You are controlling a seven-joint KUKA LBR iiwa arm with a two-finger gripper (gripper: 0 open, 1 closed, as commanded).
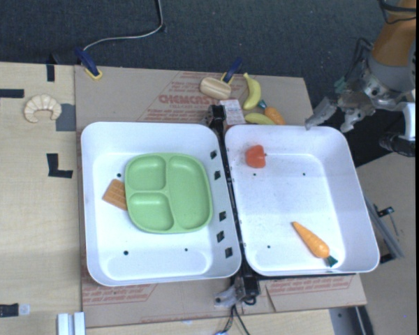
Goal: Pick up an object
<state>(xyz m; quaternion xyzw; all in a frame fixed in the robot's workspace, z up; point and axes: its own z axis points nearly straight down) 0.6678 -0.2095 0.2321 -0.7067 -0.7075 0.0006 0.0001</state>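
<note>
**Partly out of sight**

A tan wafer (114, 195) lies half tucked under the green plate's (169, 192) left edge in the left bin. The arm (394, 40) is cut off at the top right. Its gripper (333, 115) is too blurred to read.

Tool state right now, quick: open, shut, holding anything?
Tool: open, holding nothing, above the right bin's far right corner.
</note>
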